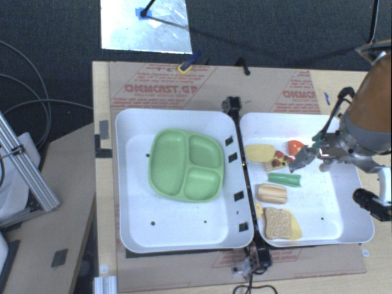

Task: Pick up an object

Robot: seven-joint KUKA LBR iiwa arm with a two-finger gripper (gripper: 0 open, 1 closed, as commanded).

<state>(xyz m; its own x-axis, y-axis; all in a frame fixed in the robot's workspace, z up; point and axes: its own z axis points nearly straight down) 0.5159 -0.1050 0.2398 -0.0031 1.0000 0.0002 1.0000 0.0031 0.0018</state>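
Toy food lies scattered across the right-hand bin [343, 225] as the gripper [301, 160] reaches in from the right, its tip low over the bin's upper middle, just beside a red tomato [295, 146] and a small red-and-yellow piece [280, 159]. Whether its fingers are spread or pressed together cannot be told from this angle (they appear as one dark blur). A green bean [284, 179] lies just below the tip, with a yellow slice [260, 152], a hot dog [272, 193] and a piece of toast [279, 223] nearby. A green divided plate [186, 164] sits in the left bin [135, 225].
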